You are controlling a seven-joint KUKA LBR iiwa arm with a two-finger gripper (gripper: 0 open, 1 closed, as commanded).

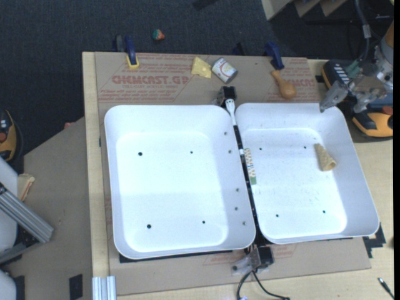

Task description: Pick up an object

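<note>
A small tan cone-shaped object (324, 157) lies on its side in the right bin (294, 224), near that bin's right wall. My gripper (345, 102) hangs over the bin's far right corner, above and a little right of the cone. Its two grey fingers are spread apart, open, with nothing between them. The left bin (169, 230) sits beside the right one.
On the brown board behind the bins lie a yellow wedge (201, 68), a small white box (224, 70) and a wooden piece (284, 85). Blue clamps (131, 50) (272, 54) hold the board's far edge. A printed strip (250, 165) lies along the seam between the bins.
</note>
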